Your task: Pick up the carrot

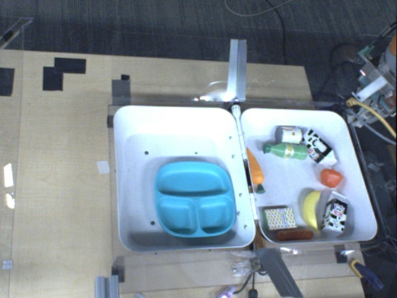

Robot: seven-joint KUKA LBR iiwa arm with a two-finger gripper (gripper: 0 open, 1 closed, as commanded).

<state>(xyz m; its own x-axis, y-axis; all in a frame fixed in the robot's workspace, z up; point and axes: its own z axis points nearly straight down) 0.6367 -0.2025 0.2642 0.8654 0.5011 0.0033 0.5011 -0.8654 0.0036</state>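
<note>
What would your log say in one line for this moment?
task: pick up carrot | carrot: right bin, against left wall, not held | blue tray: left bin

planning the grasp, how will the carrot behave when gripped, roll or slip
The carrot looks like a stiff, smooth toy, so it may slip between fingers. Its round, tapered body could roll if nudged. It lies right against the right bin's left wall, which probably stops rolling that way but leaves little room for a finger.

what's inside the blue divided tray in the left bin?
Nothing visible in the blue divided plastic tray: its three compartments look bare. The tray covers the shallow white left bin's floor beneath it.
</note>
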